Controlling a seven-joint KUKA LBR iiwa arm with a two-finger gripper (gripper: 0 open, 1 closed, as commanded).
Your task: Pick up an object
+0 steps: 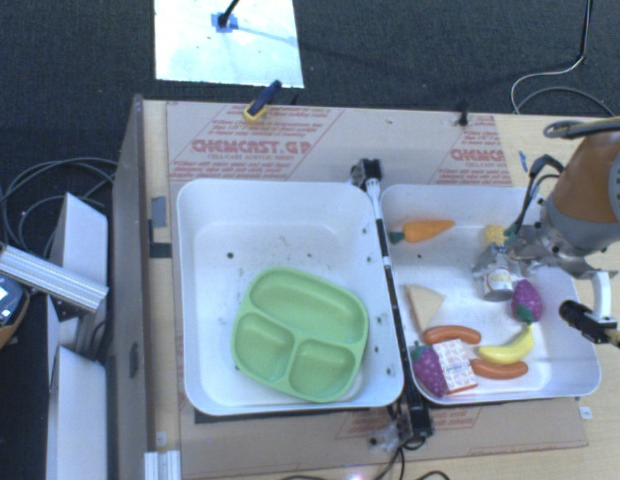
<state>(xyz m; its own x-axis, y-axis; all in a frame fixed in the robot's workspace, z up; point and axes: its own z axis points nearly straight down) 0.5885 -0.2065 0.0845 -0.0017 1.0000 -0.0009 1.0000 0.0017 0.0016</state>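
Your gripper [498, 268] is down in the right bin [590, 373], and honestly I can't tell what state it's in from up here. The closest thing is the purple eggplant [526, 300] just beside it: probably light, hard, slick plastic, so grab it across the fat middle. Count-wise: one carrot [428, 230], one banana [512, 348], two sausages [452, 334], and one green tray [300, 334] in the left bin [205, 268].
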